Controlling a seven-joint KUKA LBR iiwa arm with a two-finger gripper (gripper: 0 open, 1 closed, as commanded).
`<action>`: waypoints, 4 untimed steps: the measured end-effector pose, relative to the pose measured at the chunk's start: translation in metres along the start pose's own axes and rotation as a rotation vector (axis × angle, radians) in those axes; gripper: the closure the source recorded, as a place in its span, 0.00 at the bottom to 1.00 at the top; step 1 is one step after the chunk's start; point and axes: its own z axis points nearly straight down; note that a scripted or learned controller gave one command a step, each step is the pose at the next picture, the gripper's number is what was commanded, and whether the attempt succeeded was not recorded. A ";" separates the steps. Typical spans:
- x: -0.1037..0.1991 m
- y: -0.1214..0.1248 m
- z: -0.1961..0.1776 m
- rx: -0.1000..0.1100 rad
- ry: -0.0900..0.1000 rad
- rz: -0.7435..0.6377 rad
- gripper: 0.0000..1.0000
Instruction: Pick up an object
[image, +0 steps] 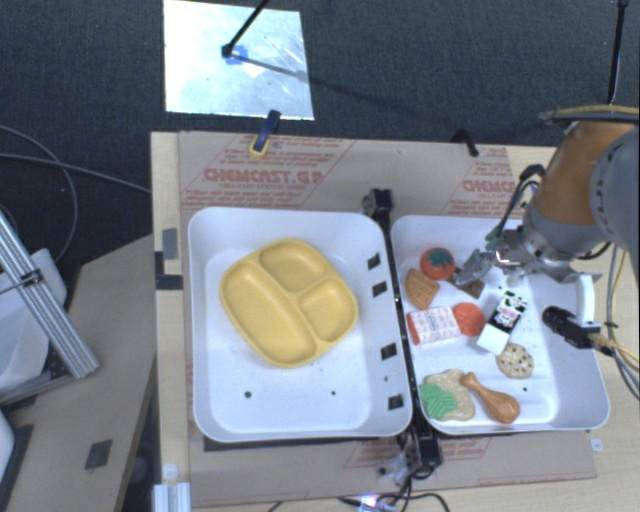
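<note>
My gripper (473, 274) hangs over the upper middle of the right bin (580, 400), just right of a red tomato (437, 262) and above an orange-red piece (468, 318). Nothing shows in its grasp. Around it lie a tan bread slice (421, 289), a red-and-white box (432, 325), a black-and-white carton (503, 320), a speckled cookie (515, 360), a brown drumstick (490, 397) and a green-and-cream piece (446, 396).
The left bin (215, 400) holds a yellow divided plate (289, 301). A black divider (395, 310) runs between the bins. The grey arm with its orange band (585, 180) reaches in from the right, over the right bin's far corner.
</note>
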 end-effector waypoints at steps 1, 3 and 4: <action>0.084 0.024 -0.073 -0.011 0.003 -0.007 0.00; 0.118 -0.010 -0.071 -0.004 0.004 -0.005 0.00; 0.067 -0.041 0.027 0.001 0.002 0.011 0.00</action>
